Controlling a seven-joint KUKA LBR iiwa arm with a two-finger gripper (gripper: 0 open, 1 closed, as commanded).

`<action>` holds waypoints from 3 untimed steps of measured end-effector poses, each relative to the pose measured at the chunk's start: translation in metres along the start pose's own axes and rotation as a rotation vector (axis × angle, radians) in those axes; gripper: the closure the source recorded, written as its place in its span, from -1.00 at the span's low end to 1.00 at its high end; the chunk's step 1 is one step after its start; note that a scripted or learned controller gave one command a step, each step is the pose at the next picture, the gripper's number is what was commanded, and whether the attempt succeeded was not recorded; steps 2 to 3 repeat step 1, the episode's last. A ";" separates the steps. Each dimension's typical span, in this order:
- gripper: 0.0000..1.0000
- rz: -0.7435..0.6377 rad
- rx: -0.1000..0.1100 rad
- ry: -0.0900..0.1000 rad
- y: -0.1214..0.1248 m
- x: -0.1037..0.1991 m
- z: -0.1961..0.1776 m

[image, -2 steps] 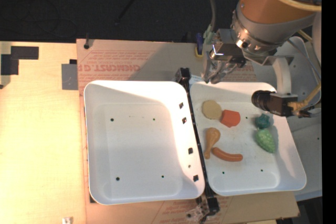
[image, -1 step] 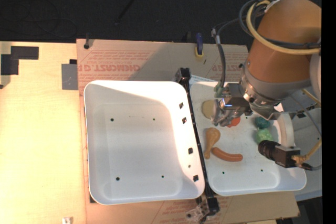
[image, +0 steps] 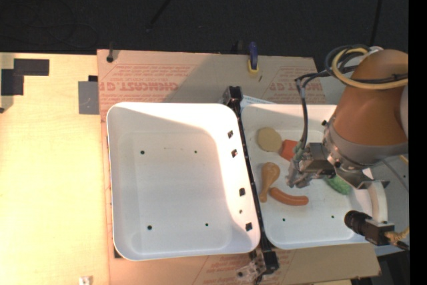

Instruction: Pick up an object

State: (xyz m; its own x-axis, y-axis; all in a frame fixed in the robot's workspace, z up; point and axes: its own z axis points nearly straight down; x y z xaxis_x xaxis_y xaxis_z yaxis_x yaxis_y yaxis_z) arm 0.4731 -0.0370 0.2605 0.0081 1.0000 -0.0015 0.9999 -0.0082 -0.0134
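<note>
So the pick hasn't happened yet as far as I can tell. The hand is down low inside the right bin, hanging over the little cluster of food toys near that bin's left wall, but nothing is visibly pinched in it. Honestly I can't tell how it's set either; it's just a dark tangle of metal and cable from this angle, and the big orange-brown part of the arm covers a lot of the bin's right side.

What's in there: a red sausage lying just below the hand, maybe touching it, too close to call. Its long axis runs roughly parallel to the bin's front edge, tilted a bit so the right end sits lower. Beside it is a tan drumstick-looking thing with its long axis pointing from the front edge up toward the back, fat end up. Further back there's a round tan cookie, a small orange-red piece next to it, and something green poking out under the arm on the right.

The left bin has no toys in it.

My guess is the sausage or the drumstick is the target. Still left: closing on it and lifting it off the bin floor.
</note>
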 end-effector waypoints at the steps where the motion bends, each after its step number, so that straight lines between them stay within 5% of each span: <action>1: 1.00 -0.016 -0.019 0.003 0.040 0.069 -0.075; 3: 1.00 -0.016 -0.019 0.003 0.040 0.069 -0.075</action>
